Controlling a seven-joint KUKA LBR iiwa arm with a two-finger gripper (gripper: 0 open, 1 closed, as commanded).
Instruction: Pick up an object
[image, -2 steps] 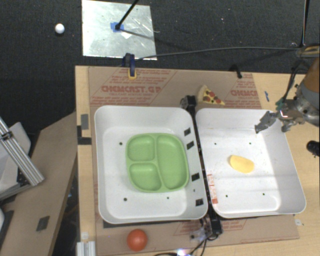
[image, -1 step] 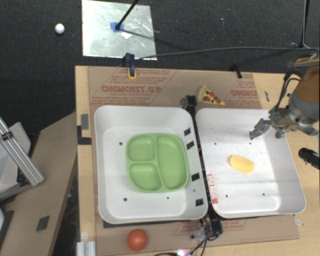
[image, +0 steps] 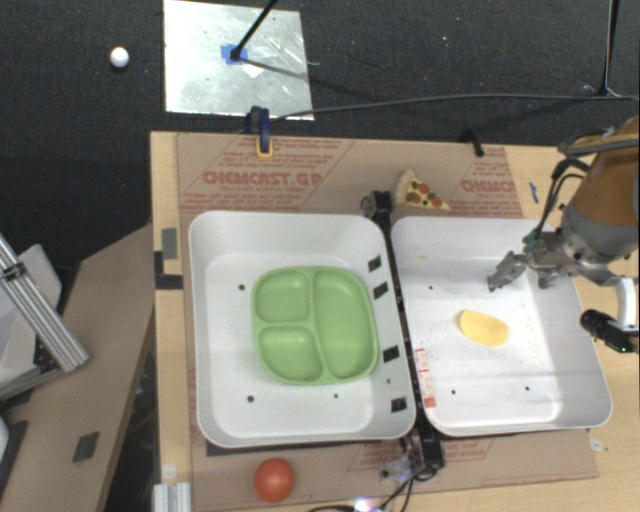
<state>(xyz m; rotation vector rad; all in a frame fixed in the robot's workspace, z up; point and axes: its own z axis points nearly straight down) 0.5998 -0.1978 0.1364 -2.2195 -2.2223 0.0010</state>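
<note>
We see the yellow piece (image: 484, 328) lying alone in the right bin (image: 560, 405), long axis left to right, just below and left of the hand (image: 515, 268), whose fingers we cannot tell are spread or pressed together.

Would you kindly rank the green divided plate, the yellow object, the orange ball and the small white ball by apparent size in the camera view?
1. green divided plate
2. yellow object and orange ball: too alike to rank, and the ball sits nearer the camera
3. small white ball
</note>
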